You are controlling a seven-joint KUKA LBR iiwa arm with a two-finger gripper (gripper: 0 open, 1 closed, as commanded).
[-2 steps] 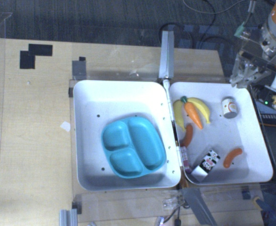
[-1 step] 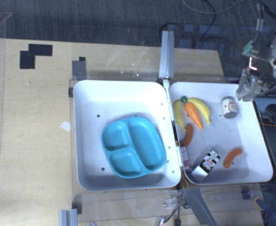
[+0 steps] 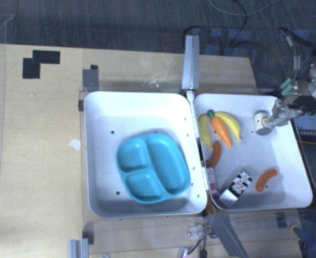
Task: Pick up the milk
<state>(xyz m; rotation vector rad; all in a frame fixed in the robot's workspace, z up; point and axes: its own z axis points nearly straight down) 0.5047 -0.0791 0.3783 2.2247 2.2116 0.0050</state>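
Note:
The milk (image 3: 238, 186) is a small carton with black and white cow patches. It lies tilted near the front edge of the right bin (image 3: 292, 198), toward its left corner. My gripper (image 3: 278, 116) hangs over the back right part of that bin, far behind and to the right of the milk. It is right next to a small round white can (image 3: 261, 122). Nothing of the milk is hidden.
A banana (image 3: 229, 123), a carrot (image 3: 220, 130) and a sausage (image 3: 215, 153) lie at the right bin's back left. A second sausage (image 3: 266, 179) lies just right of the milk. The left bin (image 3: 101, 144) holds a blue divided plate (image 3: 153, 167).

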